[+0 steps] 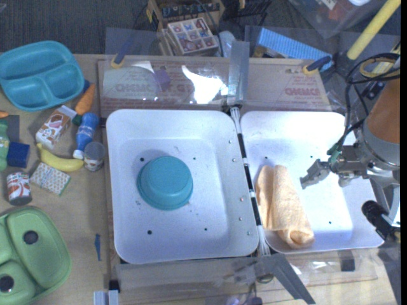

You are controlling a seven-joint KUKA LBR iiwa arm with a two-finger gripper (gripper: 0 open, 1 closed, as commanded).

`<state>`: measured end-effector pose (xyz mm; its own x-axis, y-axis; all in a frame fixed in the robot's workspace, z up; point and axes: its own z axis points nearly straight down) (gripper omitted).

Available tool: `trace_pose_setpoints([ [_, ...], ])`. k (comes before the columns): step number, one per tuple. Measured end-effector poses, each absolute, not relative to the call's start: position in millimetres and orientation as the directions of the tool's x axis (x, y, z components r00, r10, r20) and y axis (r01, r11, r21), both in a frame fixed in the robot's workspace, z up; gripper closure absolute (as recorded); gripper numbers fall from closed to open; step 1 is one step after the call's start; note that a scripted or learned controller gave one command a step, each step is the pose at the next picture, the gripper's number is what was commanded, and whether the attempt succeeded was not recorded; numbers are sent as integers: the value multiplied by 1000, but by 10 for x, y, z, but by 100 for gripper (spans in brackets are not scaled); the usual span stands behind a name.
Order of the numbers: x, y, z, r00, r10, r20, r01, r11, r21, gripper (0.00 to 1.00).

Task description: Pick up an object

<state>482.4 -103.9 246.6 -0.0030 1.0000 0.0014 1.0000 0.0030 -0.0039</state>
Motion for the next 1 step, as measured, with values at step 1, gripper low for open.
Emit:
trace_pose_setpoints([
  [1, 5644, -800, 1832, -50, 999, -1, 999, 50, 1, 0],
])
